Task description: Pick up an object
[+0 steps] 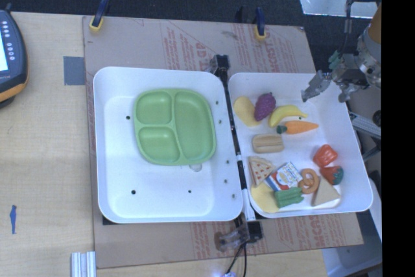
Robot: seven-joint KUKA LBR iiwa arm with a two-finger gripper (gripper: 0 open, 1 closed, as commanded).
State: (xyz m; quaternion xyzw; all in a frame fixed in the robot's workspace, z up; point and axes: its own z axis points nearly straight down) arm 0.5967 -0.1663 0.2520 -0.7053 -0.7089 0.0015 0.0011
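The right bin (350, 139) holds several toy foods: a yellow lemon (244, 109), purple grapes (264, 106), a banana (287, 115), an orange carrot (301, 128), a tan bread stick (268, 143), a red pepper (325, 155), a pizza slice (260, 170), a pretzel (308, 178) and a green piece (288, 197). My gripper (328, 89) hovers over the bin's far right corner, open, with nothing between its fingers. It stands to the right of the banana and above the carrot in the view.
The left bin (117, 159) carries a green divided plate (175, 126). A black and orange pendant (10, 52) lies at the far left of the bench. Clamps (259, 26) hold the cardboard sheet at the back.
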